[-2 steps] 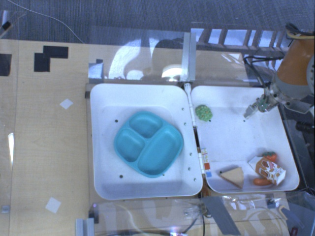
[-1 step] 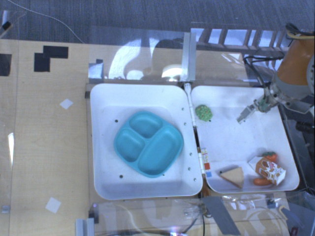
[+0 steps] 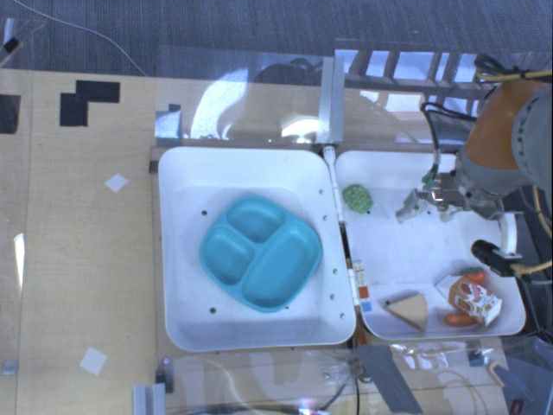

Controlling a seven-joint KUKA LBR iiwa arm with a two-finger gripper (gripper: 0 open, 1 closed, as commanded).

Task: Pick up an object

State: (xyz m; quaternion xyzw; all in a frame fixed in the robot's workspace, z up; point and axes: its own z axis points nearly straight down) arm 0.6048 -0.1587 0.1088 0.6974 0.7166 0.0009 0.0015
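your gripper (image 3: 422, 204) hangs over the back of the right bin (image 3: 406, 258) with its fingers spread apart and nothing between them. the nearest candidate is the green ball (image 3: 358, 198), just beside it by the bin's dividing wall; the tan wedge (image 3: 409, 309) and the small printed carton (image 3: 474, 299) lie well apart at the front edge. watch the ball: it looks likely to roll away from an off-centre pinch, or jam against the wall.

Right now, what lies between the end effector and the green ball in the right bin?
In the camera view, nothing: only bare white floor of the right bin separates the end effector from the green ball.
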